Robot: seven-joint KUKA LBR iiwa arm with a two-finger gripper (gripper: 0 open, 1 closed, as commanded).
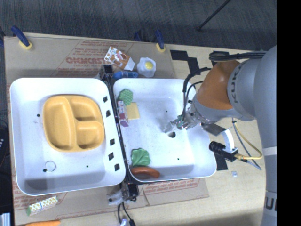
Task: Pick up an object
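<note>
My arm (244, 91) reaches over the right bin (188, 168), hand (178, 125) low over bare floor near the bin's right side; whether it is apart or together, I cannot tell. Risk: a grasp here closes on nothing, since every candidate object lies well apart along the left wall. The left bin (28, 173) holds a yellow divided tray (73, 122). The right bin holds a sausage (145, 173), a green leaf piece (140, 157), a yellow block (133, 110), a second green piece (125, 96) and a small pink packet (122, 114).
</note>
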